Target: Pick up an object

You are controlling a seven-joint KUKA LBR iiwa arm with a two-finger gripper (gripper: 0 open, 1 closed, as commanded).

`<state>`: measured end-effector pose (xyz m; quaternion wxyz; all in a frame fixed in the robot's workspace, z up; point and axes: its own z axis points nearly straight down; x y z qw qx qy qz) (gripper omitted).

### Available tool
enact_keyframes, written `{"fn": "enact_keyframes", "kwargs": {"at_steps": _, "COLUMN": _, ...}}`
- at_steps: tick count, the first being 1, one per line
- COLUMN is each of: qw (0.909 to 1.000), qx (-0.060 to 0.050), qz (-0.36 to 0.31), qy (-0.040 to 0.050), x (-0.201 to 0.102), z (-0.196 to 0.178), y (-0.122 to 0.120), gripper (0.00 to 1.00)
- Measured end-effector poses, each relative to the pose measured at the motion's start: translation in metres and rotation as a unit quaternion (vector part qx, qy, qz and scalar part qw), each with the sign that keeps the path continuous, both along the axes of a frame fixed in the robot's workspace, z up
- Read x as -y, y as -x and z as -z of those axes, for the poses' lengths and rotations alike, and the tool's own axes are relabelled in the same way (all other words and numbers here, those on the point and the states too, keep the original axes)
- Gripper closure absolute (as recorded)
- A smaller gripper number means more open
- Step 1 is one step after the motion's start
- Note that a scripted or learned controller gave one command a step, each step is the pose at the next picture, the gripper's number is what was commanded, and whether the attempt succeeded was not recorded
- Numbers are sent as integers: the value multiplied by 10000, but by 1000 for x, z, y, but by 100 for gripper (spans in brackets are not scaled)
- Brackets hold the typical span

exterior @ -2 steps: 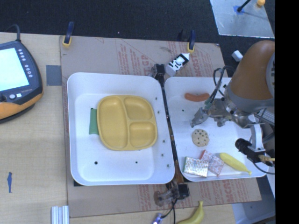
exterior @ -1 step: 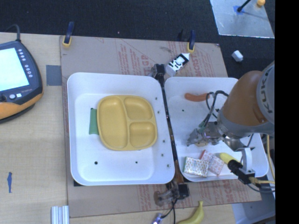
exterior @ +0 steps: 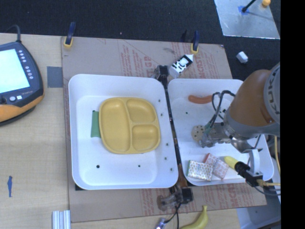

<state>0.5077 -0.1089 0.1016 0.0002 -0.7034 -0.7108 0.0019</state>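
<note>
A divided tray (exterior: 128, 125) lies in the left bin (exterior: 81, 171); packets (exterior: 206, 169) and a sausage (exterior: 200, 98) lie in the right bin (exterior: 178, 87).

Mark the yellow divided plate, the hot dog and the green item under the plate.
yellow divided plate (exterior: 127, 124), camera view, centre ridge.
hot dog (exterior: 200, 98), camera view, middle of its length.
green item (exterior: 95, 124), camera view, exposed strip left of plate.

yellow tray (exterior: 128, 125) crowds left bin (exterior: 81, 128), margins free
</note>
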Motion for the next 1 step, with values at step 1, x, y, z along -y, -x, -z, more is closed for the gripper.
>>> {"fn": "enact_keyframes", "kwargs": {"at_steps": 1, "qw": 10000, "qx": 2, "qz": 3, "qy": 1, "x": 0, "z": 0, "y": 0, "gripper": 0}}
